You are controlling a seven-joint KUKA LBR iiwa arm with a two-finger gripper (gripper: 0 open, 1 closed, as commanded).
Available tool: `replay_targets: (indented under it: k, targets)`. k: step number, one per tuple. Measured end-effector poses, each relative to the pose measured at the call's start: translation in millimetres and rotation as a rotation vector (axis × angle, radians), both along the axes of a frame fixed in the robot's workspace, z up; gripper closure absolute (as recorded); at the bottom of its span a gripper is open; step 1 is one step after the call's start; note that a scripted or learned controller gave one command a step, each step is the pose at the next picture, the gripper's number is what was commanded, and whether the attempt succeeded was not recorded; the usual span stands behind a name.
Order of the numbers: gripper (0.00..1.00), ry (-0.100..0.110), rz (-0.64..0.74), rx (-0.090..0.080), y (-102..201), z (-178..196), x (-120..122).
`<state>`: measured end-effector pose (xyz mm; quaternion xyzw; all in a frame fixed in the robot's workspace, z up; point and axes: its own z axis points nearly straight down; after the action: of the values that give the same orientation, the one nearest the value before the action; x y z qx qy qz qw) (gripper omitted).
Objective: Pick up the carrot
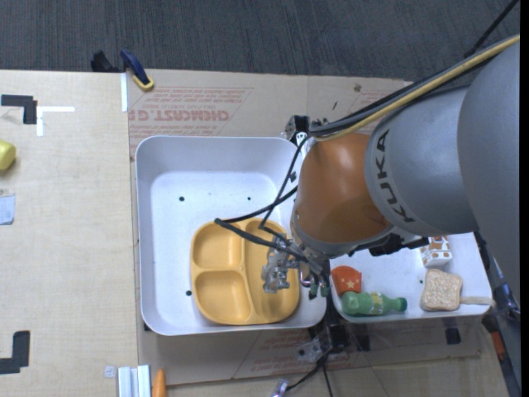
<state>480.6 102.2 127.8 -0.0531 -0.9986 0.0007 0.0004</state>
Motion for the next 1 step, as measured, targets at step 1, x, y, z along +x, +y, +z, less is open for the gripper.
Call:
replay_targets:
  k: [1]
  targets:
    - [1.0, 0.002, 0.525, 0.002, 0.3, -26.9, -3.2]
